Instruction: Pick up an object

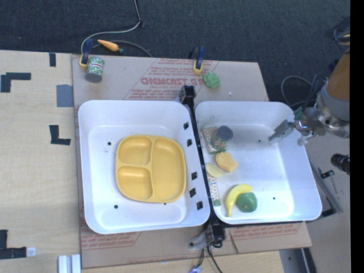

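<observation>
Gripper (282,131): at right bin's (296,169) upper right rim, low over the floor; finger state cannot be told, nothing seen between them.
Arm (335,104): in from the right, wrist over the bin's right wall.
Objects: all along the right bin's left side, none in the gripper.
Cylinder (224,133): dark grey, nearest object, directly left of the gripper across bare bin floor; resting on a patterned packet (214,141) against the left wall.
Yellow block (226,163): just below the cylinder, down and left of the gripper.
Banana (234,198): near the bin's bottom left, long axis running up-right to down-left; touching a green ball (247,202) on its right.
Likely move: leftward travel toward the cylinder, judged shortest reach.
Risk: cylinder close to the wall and perched on the packet, little finger room on its left.
Surface: smooth white plastic, shallow walls.
Left bin (96,152): yellow tray (151,168) inside.
Room: cardboard (165,83) under both bins, dark carpet (239,16) beyond.
</observation>
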`<state>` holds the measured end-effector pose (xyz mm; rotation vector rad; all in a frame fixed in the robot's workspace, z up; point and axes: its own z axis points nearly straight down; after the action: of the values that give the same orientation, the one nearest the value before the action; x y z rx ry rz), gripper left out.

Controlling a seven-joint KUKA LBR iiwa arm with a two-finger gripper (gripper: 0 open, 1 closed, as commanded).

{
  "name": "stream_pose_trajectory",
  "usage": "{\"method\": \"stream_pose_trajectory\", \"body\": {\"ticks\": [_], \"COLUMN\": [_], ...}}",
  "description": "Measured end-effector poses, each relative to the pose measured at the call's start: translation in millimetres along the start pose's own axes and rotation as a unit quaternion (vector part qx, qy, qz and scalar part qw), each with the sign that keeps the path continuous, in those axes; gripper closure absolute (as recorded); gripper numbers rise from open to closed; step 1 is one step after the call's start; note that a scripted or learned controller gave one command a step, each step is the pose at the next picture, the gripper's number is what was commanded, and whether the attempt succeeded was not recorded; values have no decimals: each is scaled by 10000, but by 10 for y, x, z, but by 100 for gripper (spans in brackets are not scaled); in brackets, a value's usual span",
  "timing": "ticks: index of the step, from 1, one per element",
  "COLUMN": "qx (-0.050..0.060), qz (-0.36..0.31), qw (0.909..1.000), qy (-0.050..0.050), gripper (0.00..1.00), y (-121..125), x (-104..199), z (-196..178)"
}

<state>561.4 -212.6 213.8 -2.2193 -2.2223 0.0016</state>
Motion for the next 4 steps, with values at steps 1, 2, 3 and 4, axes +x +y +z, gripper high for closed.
{"method": "stream_pose_trajectory", "body": {"ticks": [1, 2, 3, 4], "qx": [14, -43, -36, -28], "qz": [-3, 11, -2, 1], "qw": [10000, 10000, 10000, 10000], "qy": [10, -20, -9, -5], "gripper": [0, 0, 0, 100], "y": [-183, -756, -61, -64], "x": [790, 1150, 1094, 1095], "z": [988, 1272, 1273, 1179]}}
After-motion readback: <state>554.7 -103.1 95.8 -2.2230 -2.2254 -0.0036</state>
